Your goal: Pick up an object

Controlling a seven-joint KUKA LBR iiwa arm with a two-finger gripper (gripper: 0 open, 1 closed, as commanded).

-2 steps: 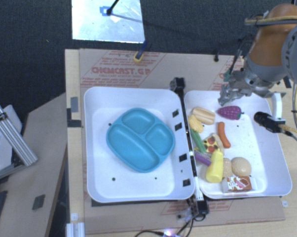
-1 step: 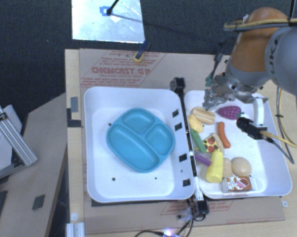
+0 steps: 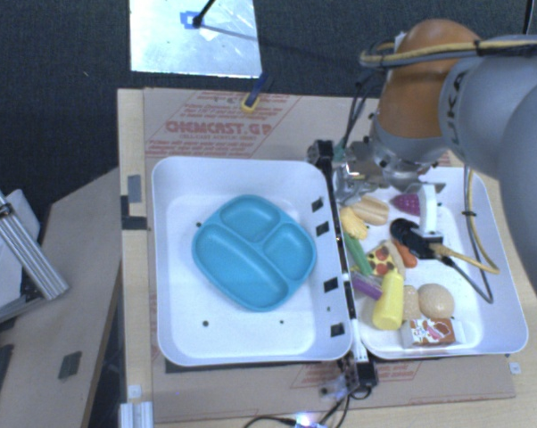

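Above, the fingers (image 3: 356, 184) hung over the right bin's (image 3: 505, 310) far-left corner; whether apart or together could not be told. Just beside them lay a hot-dog bun (image 3: 372, 209), toy foods nearer.

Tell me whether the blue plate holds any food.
Empty: the blue plate shows bare compartments; the toy food lies in the right bin.

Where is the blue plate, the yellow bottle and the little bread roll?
blue plate (image 3: 253, 252), camera view, on its middle divider.
yellow bottle (image 3: 389, 300), camera view, on its body.
bread roll (image 3: 435, 300), camera view, on its rounded top.
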